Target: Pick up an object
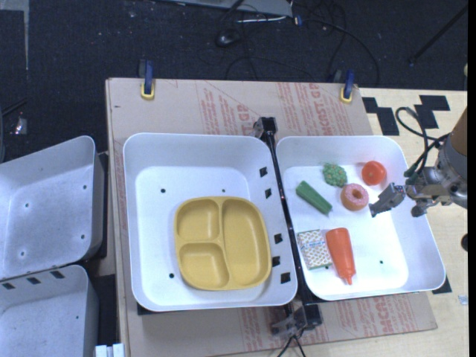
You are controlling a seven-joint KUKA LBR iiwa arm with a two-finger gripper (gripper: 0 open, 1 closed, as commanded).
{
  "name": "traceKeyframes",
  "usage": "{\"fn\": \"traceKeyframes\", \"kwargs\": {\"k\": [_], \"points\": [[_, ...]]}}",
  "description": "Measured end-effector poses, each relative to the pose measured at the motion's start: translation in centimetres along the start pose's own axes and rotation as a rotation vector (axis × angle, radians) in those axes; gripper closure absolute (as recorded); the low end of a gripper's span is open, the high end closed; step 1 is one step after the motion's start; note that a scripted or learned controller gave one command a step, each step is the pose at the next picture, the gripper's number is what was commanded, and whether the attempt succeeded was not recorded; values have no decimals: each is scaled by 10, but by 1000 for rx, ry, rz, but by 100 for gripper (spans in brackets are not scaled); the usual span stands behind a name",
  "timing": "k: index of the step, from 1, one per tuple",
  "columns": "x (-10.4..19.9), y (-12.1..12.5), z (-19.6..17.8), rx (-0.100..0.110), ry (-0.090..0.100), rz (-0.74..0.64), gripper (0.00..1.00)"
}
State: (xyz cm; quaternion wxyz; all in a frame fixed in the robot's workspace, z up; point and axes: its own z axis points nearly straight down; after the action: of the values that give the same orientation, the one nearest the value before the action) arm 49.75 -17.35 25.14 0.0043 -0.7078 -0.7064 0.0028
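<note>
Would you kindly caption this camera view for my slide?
Hand over right bin of toy food; yellow tray in left bin.

Left bin [141, 222]: holds the divided tray [222, 242], lying flat near its middle.
Right bin [420, 262]: just beside the left bin.
Far row: broccoli [335, 174], then tomato [373, 172] to its right.
Middle: cucumber [313, 197] left of the donut [355, 196].
Near: cracker [314, 248], seemingly touching the carrot [341, 253] on its right.
Gripper [401, 197]: over the right bin's right side, beside the donut.

Flat brown cardboard-topped bench [193, 103], red print across it. Two shallow white plastic bins directly on it, side by side: left [141, 222], right [416, 266].
</note>
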Motion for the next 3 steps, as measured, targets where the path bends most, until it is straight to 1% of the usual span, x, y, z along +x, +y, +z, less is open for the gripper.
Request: {"fn": "traceKeyframes", "kwargs": {"k": [1, 2, 3], "points": [[0, 2, -5, -9, -2, -3, 0], [11, -1, 52, -4, 0, -2, 0], [7, 7, 110, -4, 0, 0, 0]]}}
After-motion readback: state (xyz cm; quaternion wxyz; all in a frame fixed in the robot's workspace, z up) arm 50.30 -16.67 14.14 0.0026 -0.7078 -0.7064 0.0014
